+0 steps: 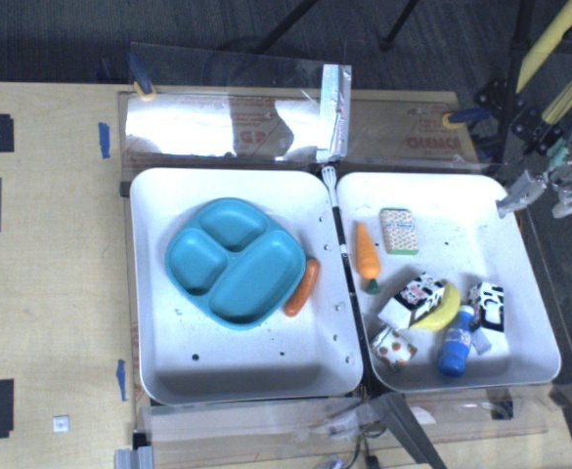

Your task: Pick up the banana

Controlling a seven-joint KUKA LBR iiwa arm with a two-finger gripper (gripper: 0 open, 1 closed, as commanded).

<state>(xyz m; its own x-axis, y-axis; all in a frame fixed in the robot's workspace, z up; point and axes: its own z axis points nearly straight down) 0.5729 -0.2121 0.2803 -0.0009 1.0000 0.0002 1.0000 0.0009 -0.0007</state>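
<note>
1. The banana (440, 313) is found in the right bin (520, 262), wedged against a black-and-white carton (413, 301) and a blue bottle (455, 350).
2. The gripper (545, 186) is parked off the bin's far right corner; its grip state can't be made out from here.
3. Probably best approached straight from above, with the banana's exposed yellow curve targeted so the bottle isn't nudged.

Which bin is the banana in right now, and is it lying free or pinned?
In the right bin. The banana lies flat, resting partly on a black-and-white box, with a blue bottle touching its lower end.
</note>
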